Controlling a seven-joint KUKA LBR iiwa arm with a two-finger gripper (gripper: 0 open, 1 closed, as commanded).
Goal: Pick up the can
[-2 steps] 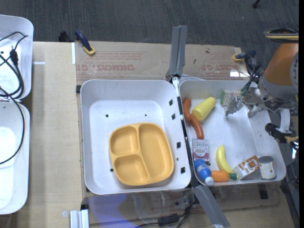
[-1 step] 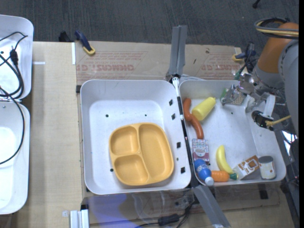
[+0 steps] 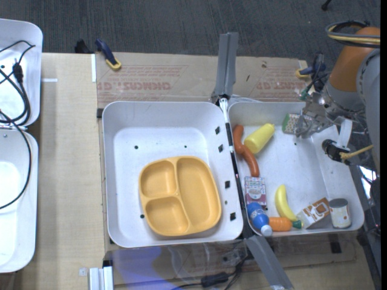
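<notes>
**The can is not picked up yet**

The can (image 3: 339, 212) stands upright in the right bin (image 3: 314, 168), down in the near right corner. It is small, with a pale body and a dark top. It touches a brown and white carton (image 3: 315, 212) on its left side. Nothing is holding it.

The gripper (image 3: 306, 124) is at the far end of the same bin, near the top right corner. It is well apart from the can. The arm (image 3: 351, 71) comes in from the right, over the bin's edge. I cannot tell if the gripper is open or closed, because that part is small and cluttered.

Other things lie in the right bin too: a yellow bottle (image 3: 260, 137), a banana (image 3: 283, 202), a carrot (image 3: 280, 224) and a blue bottle (image 3: 258, 217). The left bin (image 3: 121, 162) has a yellow tray (image 3: 180, 195) in it.

So I think the job has hardly begun. The gripper must go across the bin to the near corner, come down over the can, close on it and lift it. The carton is very close, so it may get in the way.
</notes>
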